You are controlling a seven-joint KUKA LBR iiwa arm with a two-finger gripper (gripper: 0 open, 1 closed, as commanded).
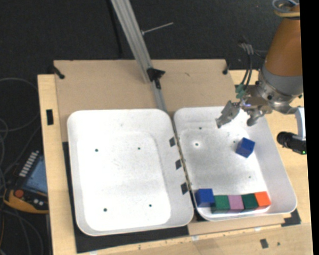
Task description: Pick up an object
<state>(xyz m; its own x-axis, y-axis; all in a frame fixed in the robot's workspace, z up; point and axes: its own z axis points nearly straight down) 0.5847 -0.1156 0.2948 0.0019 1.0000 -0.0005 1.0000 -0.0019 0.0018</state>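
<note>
Camera view: looks down at a slant on a bench [120,86] bearing two shallow white bins side by side.
Arm: grey with an orange band [284,40], reaching in from the picture's right over the far corner of the right bin [268,172].
Gripper [239,116]: its two fingers are spread apart with nothing between them, hanging above the far part of the right bin.
Loose blue cube [245,147]: tilted on a corner, near the gripper and just nearer the camera than it, apart from the fingers.
Row of cubes: along the right bin's near wall, touching side by side, a blue cube [205,197], a green cube [221,203], a pink cube [236,202], a dark green cube [250,200] and an orange cube [263,199].
Left bin [121,169]: white, speckled, with a few small dark dots.
</note>
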